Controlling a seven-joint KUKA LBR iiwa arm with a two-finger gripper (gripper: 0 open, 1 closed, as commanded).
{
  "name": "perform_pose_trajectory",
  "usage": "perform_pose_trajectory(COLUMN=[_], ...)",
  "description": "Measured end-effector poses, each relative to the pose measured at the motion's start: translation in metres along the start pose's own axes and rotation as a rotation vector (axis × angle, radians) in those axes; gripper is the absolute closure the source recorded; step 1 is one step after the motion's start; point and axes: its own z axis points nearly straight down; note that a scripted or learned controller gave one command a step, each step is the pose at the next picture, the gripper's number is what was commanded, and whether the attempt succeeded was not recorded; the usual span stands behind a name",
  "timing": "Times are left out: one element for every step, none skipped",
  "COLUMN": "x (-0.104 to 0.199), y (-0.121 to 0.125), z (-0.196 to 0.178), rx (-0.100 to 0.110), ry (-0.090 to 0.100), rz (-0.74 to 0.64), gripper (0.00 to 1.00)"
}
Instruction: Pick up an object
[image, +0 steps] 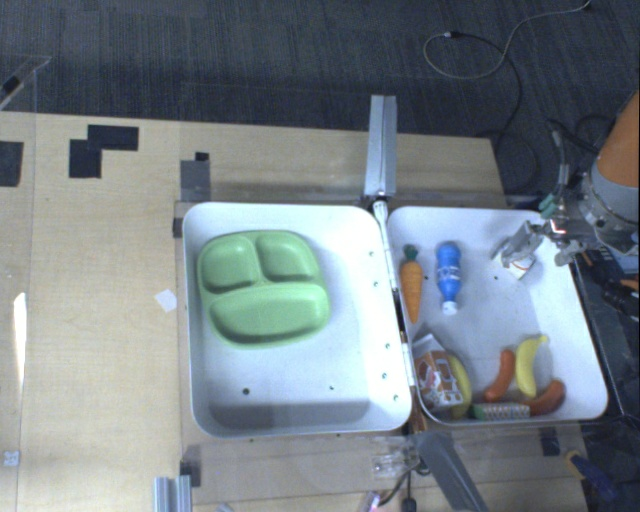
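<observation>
Camera view: claw hangs open over the right bin's far corner

Camera view from above takes in the wooden bench (90, 330) with two shallow white bins side by side. The left bin (300, 405) holds a green divided plate (263, 285) with three compartments, lying toward the bin's far left part.

The right bin (480, 310) holds the small things. A toy carrot (411, 282) lies along the bin's left wall, its green top pointing away from the camera. Just beside it, to the right, lies a blue bottle (448, 275) with a white cap toward the near side; the two are close but apart. At the near left corner sits a small printed packet (440, 382). Along the near wall, toward the right, a cluster of toy food lies together: a yellow banana (529, 362), an orange-red sausage-shaped piece (499, 372) touching it on the left, and a reddish piece (546, 398) at the near right.

The grey arm (615, 190) comes in from the right, its orange band at the frame's edge. The claw (522, 250) hangs over the far right part of the right bin, its fingers spread apart with nothing between them. It is well apart from the banana cluster and to the right of the bottle.
</observation>
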Motion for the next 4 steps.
perform_pose_trajectory(x=[0.001, 0.006, -0.009, -0.009], y=[0.001, 0.032, 0.049, 0.075], z=[-0.007, 0.038, -0.099, -0.105], rx=[0.003, 0.0, -0.003, -0.002], ry=[0.001, -0.001, -0.002, -0.002], rz=[-0.006, 0.178, 0.34, 0.372], gripper=[1.0, 1.0, 1.0, 1.0])
